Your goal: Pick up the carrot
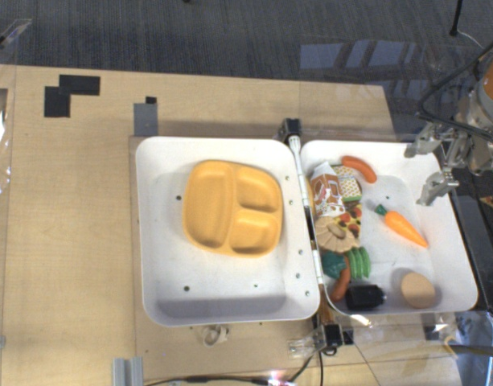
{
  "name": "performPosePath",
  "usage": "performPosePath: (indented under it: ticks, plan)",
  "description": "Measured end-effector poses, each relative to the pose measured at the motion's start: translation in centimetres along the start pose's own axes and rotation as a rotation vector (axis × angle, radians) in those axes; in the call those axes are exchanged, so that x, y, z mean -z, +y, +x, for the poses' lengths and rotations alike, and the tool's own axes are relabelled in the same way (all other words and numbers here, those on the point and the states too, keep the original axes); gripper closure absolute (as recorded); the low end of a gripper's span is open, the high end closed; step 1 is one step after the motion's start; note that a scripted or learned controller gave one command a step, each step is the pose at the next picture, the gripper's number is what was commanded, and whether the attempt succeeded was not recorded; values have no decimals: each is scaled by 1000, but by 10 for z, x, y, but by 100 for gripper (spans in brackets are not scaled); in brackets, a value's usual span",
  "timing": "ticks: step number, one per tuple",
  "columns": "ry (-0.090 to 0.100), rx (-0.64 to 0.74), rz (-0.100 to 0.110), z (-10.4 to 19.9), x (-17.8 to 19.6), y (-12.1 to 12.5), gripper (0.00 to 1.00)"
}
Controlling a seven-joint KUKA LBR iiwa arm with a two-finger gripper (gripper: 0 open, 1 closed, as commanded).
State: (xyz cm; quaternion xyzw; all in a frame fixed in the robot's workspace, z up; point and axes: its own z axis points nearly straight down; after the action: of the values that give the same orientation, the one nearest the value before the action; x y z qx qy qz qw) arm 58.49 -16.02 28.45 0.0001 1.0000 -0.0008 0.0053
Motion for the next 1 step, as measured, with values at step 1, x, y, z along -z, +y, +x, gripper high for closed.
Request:
performPosePath:
  ticks: [1]
  plan:
    - [12, -65, -3, 26, -131, -10, 0]
